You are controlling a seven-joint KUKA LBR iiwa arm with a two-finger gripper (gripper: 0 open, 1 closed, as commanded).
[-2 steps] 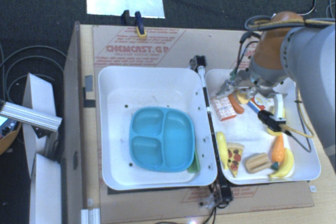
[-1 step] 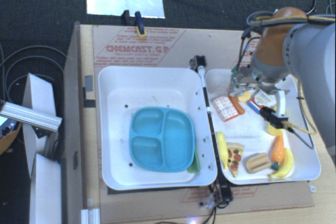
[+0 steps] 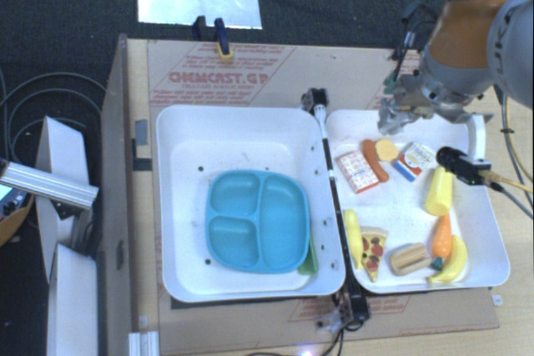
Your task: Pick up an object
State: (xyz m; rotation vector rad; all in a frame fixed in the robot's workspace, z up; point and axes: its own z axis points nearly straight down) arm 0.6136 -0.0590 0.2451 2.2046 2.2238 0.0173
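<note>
Jaws (image 3: 394, 122) above right bin's (image 3: 492, 258) far edge; opening impossible to tell; nothing visibly held

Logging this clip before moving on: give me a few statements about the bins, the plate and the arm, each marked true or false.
1. The blue divided plate lies in the left bin. True.
2. The pizza slice sits on the blue plate. False: it lies in the right bin, near its front edge.
3. The gripper is above the right bin's far edge. True.
4. The carrot is in the left bin. False: it lies in the right bin, beside the banana.
5. The hot dog lies in the right bin. True.
</note>
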